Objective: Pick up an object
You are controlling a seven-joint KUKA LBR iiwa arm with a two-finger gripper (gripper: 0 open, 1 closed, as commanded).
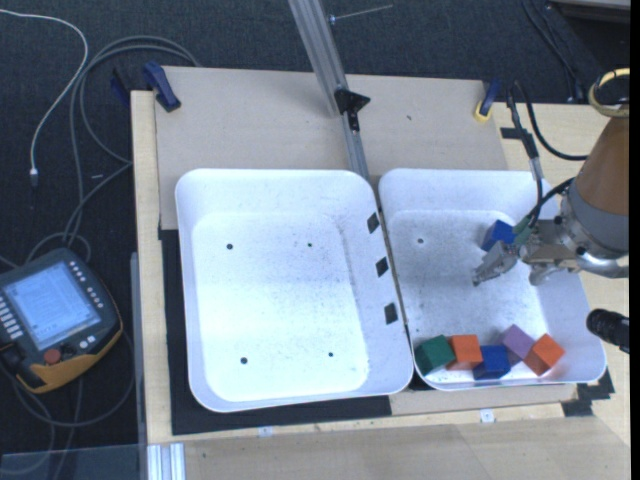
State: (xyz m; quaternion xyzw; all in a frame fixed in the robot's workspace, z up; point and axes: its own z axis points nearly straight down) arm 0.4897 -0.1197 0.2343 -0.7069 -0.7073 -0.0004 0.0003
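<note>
A: Looking into the right bin [440, 182], found a blue block [498, 234] at about two o'clock on the floor, just off the twelve o'clock side of the pincer [490, 269].

B: Pinched, then?

A: Could not tell. Could not make out whether the pincer was spread or pressed together, too small and blurred at that spot. Seemed to sit beside the tool rather than inside it, but would not swear to it.

B: Saw anything else worth taking?

A: Counted a row along the six o'clock wall: a green block [434, 352] at the seven o'clock end, then an orange block [466, 349], and a purple block [518, 340] nearer five o'clock. Lay packed close, mostly touching.

B: Judged how such things would handle?

A: Judged them light, stiff and flat-faced, hardly fragile. Guessed the faces smooth, so perhaps a little slippery under a weak squeeze. Called for a hold across two opposite flat faces, square on and at mid-height, never across the corners.

B: Favoured which one?

A: Favoured the lone blue block: stood well apart from the row, with bare floor toward nine o'clock. Reckoned the row awkward, hemmed in by neighbours and the wall.
</note>
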